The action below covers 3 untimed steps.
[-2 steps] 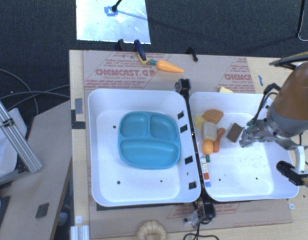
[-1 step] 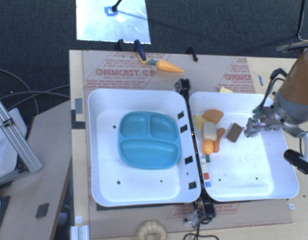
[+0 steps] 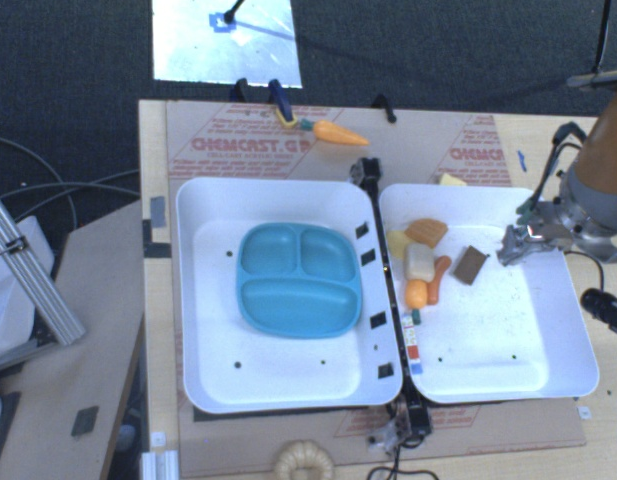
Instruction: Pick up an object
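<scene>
Tool [image 3: 515, 243], its opening impossible to judge, hangs over the right bin [image 3: 548, 368], with the brown block [image 3: 470, 265] just to its left, seemingly the likeliest pick.

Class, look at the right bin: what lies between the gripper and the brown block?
In the camera view, nothing lies between the gripper and the brown block; that short stretch is bare white floor of the right bin.
</scene>
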{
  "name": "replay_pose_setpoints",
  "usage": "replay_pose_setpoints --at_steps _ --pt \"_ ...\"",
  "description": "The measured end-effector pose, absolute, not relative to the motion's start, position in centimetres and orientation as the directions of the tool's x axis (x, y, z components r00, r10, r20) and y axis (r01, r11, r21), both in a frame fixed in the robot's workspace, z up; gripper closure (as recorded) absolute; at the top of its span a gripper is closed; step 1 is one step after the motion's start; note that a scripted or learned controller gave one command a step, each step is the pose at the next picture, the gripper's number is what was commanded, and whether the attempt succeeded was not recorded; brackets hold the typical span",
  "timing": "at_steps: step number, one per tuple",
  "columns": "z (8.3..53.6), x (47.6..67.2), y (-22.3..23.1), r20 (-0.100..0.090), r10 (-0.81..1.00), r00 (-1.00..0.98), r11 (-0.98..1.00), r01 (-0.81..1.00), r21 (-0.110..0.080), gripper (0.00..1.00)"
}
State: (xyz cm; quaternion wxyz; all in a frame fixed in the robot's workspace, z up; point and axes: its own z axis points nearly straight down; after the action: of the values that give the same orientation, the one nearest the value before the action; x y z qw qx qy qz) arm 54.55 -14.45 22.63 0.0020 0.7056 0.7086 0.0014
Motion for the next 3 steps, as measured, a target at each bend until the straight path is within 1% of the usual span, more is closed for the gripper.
replay_pose_setpoints --at_steps 1,2,3 --pt "21.5 56.1 -9.1 0.002 1.0 -0.01 0.01 1.0 0.002 1.0" --pt "23.2 57.8 -4.5 0.002 1.0 -0.01 0.01 1.0 0.004 1.0" --pt "21.4 57.6 -3.7 -0.001 1.0 -0.006 0.006 1.0 0.001 1.0"
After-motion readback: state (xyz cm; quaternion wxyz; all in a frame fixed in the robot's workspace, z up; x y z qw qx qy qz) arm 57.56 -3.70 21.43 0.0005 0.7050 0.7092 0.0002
